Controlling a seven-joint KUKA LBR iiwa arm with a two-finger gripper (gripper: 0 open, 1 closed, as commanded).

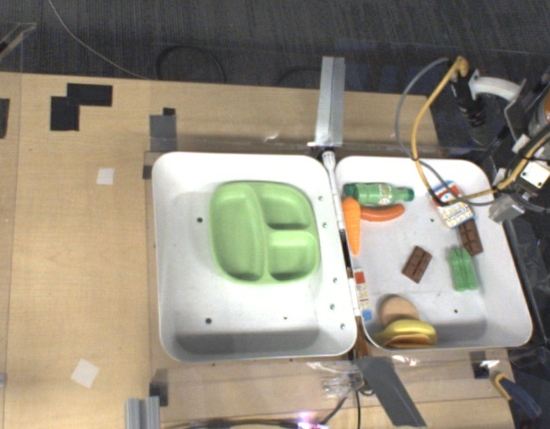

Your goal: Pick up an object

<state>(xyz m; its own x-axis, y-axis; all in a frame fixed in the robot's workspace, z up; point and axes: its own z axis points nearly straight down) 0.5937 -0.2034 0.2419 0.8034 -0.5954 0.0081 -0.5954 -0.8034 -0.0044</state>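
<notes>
The right bin holds several objects. A green bottle lies at its far left, with an orange carrot and an orange pepper-like piece beside it. A brown chocolate bar lies mid-bin and a second one further right, above a green block. A yellow banana and a tan bun sit at the near edge. A small white carton lies near the far right. My gripper hangs among cables over the bin's right rim, apart from all of these.
The left bin carries a green divided plate. A metal post stands behind the seam between the bins. Yellow and grey cables loop over the right bin's far corner.
</notes>
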